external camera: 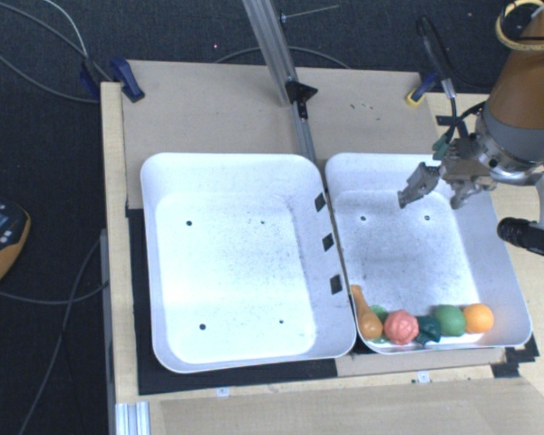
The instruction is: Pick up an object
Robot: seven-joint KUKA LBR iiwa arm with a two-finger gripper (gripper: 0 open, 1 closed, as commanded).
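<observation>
Overhead, noted gripper [438, 189] at right of frame, poised over upper part of right bin [390, 243], fingers spread apart, clasping nothing. Found objects bunched along lower edge of that bin: orange piece [366, 317], pink ball [400, 326], green ball [450, 319], orange ball [478, 316]. Left bin [227, 261] alongside, touching.

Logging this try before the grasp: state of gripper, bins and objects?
gripper: open, above the right bin's far end, holding nothing
right bin: holds the objects along its near edge
orange ball: resting in near right corner
green object: resting beside the ball
pink object: resting
</observation>
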